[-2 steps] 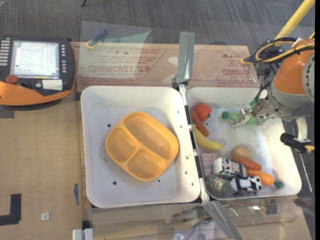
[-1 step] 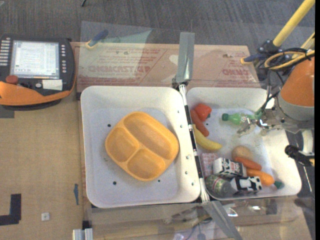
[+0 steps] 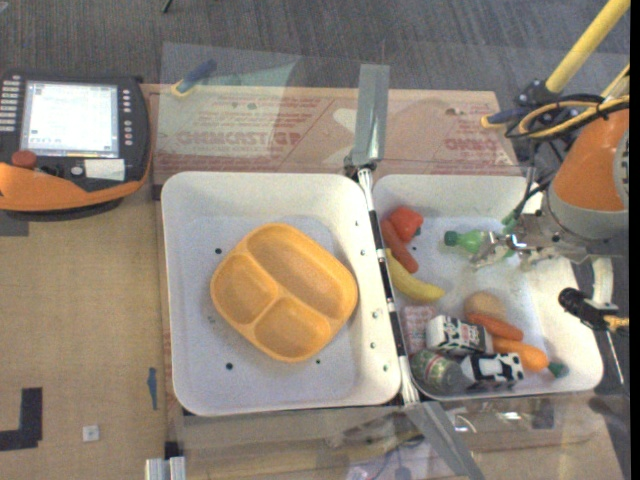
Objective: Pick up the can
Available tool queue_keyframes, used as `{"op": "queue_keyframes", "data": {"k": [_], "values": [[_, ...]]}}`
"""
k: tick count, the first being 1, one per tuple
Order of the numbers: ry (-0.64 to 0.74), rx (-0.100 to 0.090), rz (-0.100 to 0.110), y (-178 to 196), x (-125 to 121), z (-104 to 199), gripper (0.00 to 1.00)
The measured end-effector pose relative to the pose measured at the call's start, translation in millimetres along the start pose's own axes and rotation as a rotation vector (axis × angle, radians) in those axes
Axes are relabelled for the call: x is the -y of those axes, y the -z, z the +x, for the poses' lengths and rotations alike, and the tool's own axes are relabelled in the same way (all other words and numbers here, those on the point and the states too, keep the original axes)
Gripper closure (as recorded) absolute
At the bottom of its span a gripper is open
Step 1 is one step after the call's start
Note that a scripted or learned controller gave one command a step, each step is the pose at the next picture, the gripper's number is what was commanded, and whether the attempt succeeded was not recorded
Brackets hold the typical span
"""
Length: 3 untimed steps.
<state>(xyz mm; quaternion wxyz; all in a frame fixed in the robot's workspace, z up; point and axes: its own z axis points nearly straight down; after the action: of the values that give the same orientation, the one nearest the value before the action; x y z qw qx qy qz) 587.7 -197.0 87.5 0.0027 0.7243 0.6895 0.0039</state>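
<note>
The can [image 3: 436, 368] lies on its side at the near edge of the right bin [image 3: 575, 373], touching the cow-print carton [image 3: 497, 367]. The fingers [image 3: 497, 251] sit far off by the green bottle [image 3: 466, 238]; their opening I cannot tell. Crowded neighbours risk a wrong grab.

Two bins side by side on tabletop [image 3: 90, 308]. Left bin [image 3: 190, 268]: divided plate [image 3: 284, 290] at centre. Right bin [image 3: 580, 363]: pepper [image 3: 403, 224] and banana [image 3: 413, 282] along left wall; can [image 3: 434, 368] at near-left corner, carrot [image 3: 522, 353] right of it. Gripper [image 3: 497, 248] over far-right part. Teach pendant [image 3: 70, 140] far left.
</note>
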Motion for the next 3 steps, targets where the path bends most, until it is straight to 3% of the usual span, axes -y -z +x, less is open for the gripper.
{"op": "queue_keyframes", "data": {"k": [1,2,3], "values": [[-0.198,-0.003,0.053,-3.0,-72.7,9.2,0.00],[-0.194,-0.003,0.062,3.1,-72.3,12.4,1.00],[-0.680,0.010,0.014,-2.1,-70.4,70.9,1.00]]}}
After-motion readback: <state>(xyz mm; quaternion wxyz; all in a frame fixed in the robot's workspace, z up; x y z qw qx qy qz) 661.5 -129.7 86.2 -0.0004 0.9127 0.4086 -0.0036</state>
